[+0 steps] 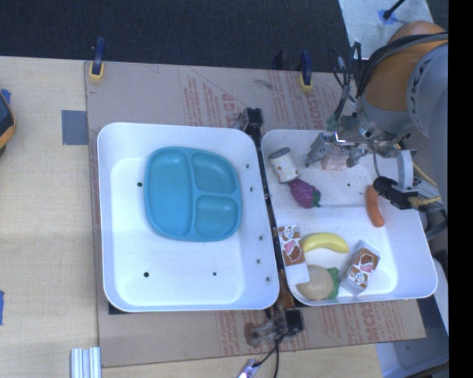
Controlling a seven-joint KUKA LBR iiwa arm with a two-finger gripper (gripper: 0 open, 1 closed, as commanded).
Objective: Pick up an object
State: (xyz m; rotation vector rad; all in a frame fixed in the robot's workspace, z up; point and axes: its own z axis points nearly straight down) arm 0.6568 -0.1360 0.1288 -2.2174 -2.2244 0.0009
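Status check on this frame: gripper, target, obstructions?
Gripper low over the right bin's far end, above a pinkish item; grasp unconfirmed. Can and purple eggplant close alongside. Blue plate alone in the left bin.

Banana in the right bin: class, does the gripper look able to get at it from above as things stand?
Probably yes. The banana lies with its top uncovered, with a small carton to one side, and the gripper is over the same bin's far end.
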